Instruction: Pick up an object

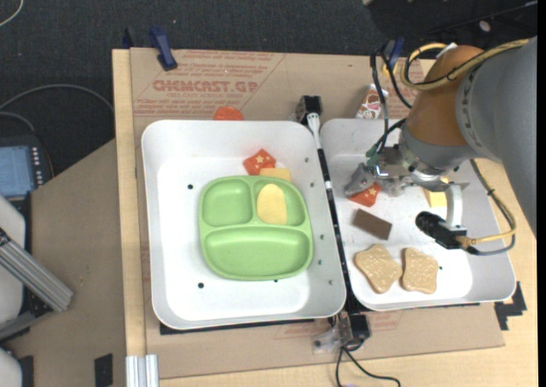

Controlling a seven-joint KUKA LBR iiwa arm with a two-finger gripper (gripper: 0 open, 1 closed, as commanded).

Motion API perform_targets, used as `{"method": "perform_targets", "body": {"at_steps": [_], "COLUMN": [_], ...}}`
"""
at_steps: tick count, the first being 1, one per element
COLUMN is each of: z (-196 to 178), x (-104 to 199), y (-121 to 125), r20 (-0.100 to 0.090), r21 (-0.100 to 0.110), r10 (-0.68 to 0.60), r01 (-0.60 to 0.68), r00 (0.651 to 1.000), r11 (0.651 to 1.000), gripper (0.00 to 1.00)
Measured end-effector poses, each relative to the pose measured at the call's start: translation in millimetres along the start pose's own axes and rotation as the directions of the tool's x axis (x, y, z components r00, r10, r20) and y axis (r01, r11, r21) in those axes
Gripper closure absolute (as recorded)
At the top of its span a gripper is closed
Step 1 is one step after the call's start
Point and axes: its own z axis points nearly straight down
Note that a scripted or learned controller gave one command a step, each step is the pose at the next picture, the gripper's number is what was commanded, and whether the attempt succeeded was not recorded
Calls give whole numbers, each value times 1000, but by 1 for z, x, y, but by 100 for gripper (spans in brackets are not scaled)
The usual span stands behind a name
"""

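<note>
My gripper (367, 181) is down in the right bin (486, 287), close to its left wall. A small red piece (366, 198) lies right under the gripper's tip, touching it or nearly so. A brown rectangular block (372, 224) rests just in front of the red piece. Two tan toast-shaped pieces (378, 266) (420, 270) lie side by side near the bin's front. A yellow piece (435, 199) is partly hidden behind the arm's wrist (435, 121).
The left bin (171, 291) holds a green divided tray (252, 249) with a yellow oval piece (271, 204) in its upper right compartment. A red cube (259, 161) and a yellow slice (275, 174) lie behind the tray. A black cable (444, 232) runs beside the wrist.
</note>
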Motion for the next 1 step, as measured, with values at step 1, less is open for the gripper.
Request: {"method": "perform_targets", "body": {"at_steps": [1], "z": [0], "x": [-4], "y": [5], "r20": [1], "r21": [-4], "r10": [0], "r01": [0], "r00": [1000], "r11": [1000], "gripper": [0]}}
